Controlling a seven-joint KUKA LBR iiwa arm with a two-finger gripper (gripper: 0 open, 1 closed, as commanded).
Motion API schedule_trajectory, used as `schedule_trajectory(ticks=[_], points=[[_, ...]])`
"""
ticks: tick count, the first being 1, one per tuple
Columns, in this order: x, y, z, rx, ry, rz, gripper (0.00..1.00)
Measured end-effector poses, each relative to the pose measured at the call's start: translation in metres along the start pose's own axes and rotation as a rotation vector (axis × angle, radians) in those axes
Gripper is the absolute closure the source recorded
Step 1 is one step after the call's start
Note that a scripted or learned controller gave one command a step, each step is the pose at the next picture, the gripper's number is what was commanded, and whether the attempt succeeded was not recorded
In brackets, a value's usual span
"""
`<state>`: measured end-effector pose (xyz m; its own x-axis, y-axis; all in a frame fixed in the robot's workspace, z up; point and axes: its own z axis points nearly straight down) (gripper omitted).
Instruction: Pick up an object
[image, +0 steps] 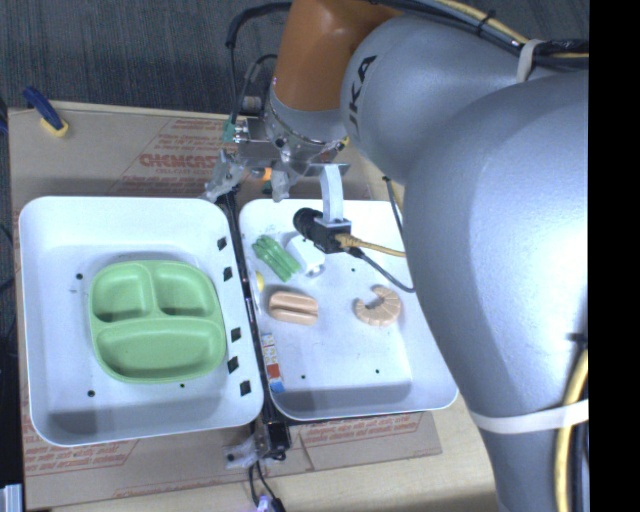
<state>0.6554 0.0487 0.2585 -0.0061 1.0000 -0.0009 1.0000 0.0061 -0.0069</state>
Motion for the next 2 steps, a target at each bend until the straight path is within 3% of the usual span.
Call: schedule_trajectory(ticks=[1, 2], points=[[-0.107, -0.052, 0.068, -0.002, -0.002, 0.003, 0.0], [0.02, -0.047, -0.026, -0.008, 0.002, -0.003, 0.0]])
